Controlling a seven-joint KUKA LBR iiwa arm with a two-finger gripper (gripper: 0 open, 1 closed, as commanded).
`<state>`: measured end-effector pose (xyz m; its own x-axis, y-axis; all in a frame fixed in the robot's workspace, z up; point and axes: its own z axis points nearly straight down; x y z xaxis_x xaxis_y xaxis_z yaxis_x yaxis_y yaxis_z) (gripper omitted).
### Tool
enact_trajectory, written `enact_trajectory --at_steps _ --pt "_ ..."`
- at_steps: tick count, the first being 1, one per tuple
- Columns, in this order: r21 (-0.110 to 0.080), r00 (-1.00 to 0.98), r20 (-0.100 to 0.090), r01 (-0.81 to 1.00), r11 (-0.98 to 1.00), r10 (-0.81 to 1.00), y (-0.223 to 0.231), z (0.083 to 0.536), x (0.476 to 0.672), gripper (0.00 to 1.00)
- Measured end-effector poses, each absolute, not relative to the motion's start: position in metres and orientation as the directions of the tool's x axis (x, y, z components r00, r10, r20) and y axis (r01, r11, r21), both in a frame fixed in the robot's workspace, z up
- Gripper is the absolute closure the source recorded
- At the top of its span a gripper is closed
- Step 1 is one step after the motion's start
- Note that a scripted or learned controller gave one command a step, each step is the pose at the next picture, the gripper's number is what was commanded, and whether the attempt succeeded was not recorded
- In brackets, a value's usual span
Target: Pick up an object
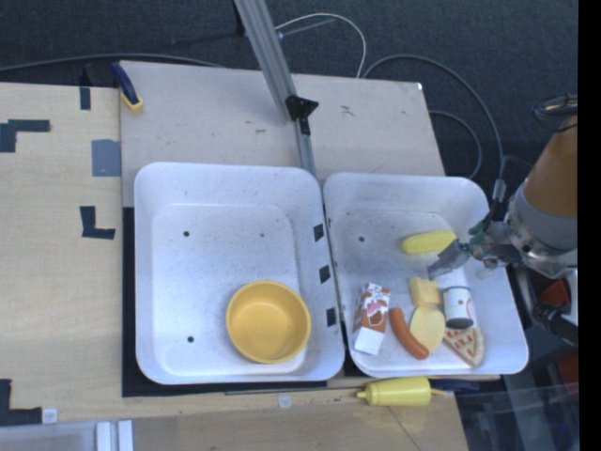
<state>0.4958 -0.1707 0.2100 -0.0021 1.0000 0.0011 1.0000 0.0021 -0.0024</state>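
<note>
The gripper [451,259] is hovering low in the right bin [394,195], just beside the corn cob [428,242], approach under way. Whether the jaws are apart is impossible to tell; next it needs centring over one toy.

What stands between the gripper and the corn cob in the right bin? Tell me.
Nothing visible. The gripper sits low inside the right bin, just right of and slightly below the yellow corn cob, with bare bin floor between them. The small can and cheese wedge lie below the gripper, off that line.
</note>
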Motion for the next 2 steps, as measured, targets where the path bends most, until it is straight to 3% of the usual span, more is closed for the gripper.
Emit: enact_trajectory --at_steps 1,2 --pt "-0.002 -0.002 0.001 1.0 0.002 1.0 -0.171 0.21 0.496 0.0" --pt "-0.008 -0.002 0.002 1.0 0.002 1.0 -0.16 0.155 0.491 0.0"
